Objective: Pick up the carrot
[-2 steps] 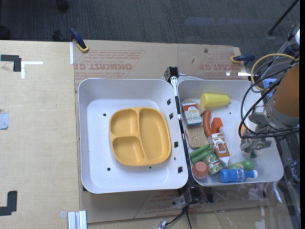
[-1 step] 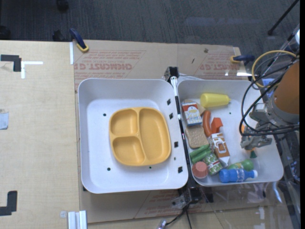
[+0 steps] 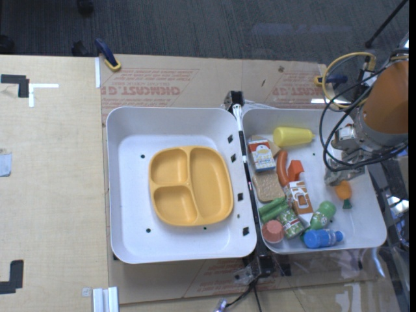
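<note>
The carrot [image 3: 342,190] is a small orange piece with a green tip, near the right wall of the right bin [image 3: 370,229]. My gripper [image 3: 342,175] is directly over the carrot's upper end and hides part of it. The grey arm with its orange band comes in from the right above it. Whether the carrot lies on the bin floor or hangs from the gripper is unclear from this angle.
The right bin also holds a yellow item [image 3: 292,136], a red-white carton [image 3: 262,155], a red sausage-like piece [image 3: 281,168], a green bottle [image 3: 323,214], a blue bottle [image 3: 322,238] and several more. A yellow divided plate [image 3: 191,186] sits in the left bin [image 3: 123,174]. Cables loop beside the arm.
</note>
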Robot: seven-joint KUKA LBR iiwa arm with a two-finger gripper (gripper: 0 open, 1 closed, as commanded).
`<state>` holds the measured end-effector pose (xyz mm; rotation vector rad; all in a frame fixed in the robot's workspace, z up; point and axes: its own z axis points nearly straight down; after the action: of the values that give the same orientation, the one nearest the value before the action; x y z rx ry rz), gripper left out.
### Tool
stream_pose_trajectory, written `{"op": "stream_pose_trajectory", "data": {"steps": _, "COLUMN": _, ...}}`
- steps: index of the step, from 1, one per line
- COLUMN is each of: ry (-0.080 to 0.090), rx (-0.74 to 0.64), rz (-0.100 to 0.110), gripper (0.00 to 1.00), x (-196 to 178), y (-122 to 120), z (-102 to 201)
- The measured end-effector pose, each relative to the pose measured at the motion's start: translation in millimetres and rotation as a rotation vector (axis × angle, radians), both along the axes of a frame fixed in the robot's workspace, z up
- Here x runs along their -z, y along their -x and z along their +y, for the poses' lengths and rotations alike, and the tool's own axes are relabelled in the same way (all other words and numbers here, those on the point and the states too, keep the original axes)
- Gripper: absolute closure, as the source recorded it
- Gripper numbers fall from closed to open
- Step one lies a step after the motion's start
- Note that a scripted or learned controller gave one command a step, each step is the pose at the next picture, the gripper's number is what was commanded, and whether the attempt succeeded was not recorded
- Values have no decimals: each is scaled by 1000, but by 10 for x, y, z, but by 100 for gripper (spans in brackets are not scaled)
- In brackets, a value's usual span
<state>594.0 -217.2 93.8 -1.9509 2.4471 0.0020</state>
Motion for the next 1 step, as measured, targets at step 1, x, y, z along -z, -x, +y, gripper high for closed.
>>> {"op": "stream_pose_trajectory", "data": {"steps": 1, "ry": 0, "rx": -290, "rz": -7, "gripper": 100, "x": -18, "y": 796, "z": 42}}
